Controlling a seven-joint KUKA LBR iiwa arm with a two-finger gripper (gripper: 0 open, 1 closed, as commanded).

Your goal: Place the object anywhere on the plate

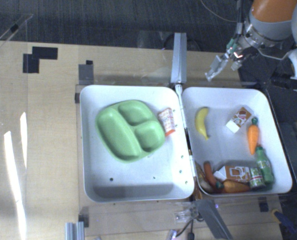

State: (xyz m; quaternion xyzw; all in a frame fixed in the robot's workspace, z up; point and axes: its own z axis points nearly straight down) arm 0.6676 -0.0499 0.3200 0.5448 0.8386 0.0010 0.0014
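The end effector (217,68) hangs above the table at one o'clock from the green three-compartment plastic plate (131,129), grip state impossible to tell and nothing visibly held, while a small red-and-white packet (167,122) lies touching the plate's three-o'clock rim, apparently short of resting on it.

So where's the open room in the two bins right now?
Left bin: bare floor below the green plate and along the left wall; a small packet crowds the plate's right edge. Right bin: bare middle between banana, carton and carrot; its bottom edge is crowded with piled items.
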